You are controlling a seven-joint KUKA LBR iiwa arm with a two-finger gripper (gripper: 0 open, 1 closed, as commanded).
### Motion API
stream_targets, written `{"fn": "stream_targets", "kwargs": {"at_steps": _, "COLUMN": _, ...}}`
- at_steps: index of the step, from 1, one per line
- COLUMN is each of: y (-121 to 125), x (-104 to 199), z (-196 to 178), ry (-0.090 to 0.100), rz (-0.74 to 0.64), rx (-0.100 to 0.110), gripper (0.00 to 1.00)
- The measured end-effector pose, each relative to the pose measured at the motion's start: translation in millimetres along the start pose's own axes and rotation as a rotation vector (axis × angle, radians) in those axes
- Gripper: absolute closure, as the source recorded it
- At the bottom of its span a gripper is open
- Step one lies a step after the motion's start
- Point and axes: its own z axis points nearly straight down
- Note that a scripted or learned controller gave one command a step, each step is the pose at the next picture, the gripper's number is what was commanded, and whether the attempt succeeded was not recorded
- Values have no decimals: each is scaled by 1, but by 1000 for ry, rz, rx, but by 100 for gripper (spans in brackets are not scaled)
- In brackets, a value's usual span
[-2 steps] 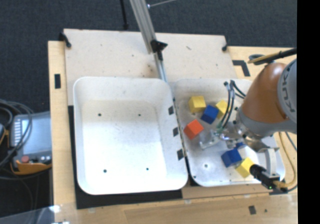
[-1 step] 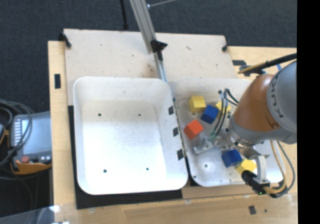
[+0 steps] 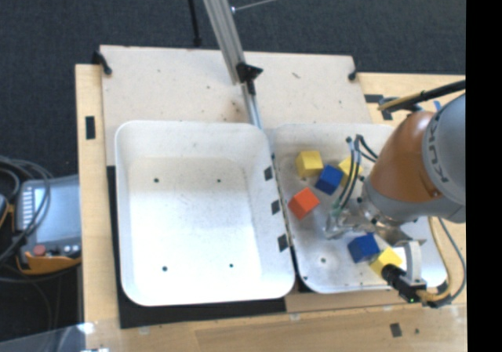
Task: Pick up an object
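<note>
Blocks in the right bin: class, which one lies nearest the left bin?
The orange block. It sits closest to the shared wall; the yellow block and the blue block lie farther right.

In the right bin (image 3: 314,276), the claw (image 3: 343,221) sits low among the cubes: orange cube (image 3: 304,202) to its left, blue cube (image 3: 363,248) just below.

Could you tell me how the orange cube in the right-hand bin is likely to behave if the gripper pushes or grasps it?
The orange cube looks rigid with flat faces, so it should probably slide rather than roll. It seems small and likely light, so a nudge may skid it across the right bin. It sits apart from the blue cube, leaving some finger room.
</note>
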Motion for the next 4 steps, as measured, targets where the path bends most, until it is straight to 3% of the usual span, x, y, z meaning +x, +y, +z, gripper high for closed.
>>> {"fn": "stream_targets", "kwargs": {"at_steps": 2, "y": -5, "x": 1, "z": -106, "ry": -1, "rz": -12, "rx": 0, "gripper": 100}}
{"fn": "stream_targets", "kwargs": {"at_steps": 3, "y": -3, "x": 0, "z": -139, "ry": -1, "rz": -13, "rx": 1, "gripper": 100}}
{"fn": "stream_targets", "kwargs": {"at_steps": 4, "y": 14, "x": 53, "z": -146, "ry": 2, "rz": -18, "rx": 4, "gripper": 100}}
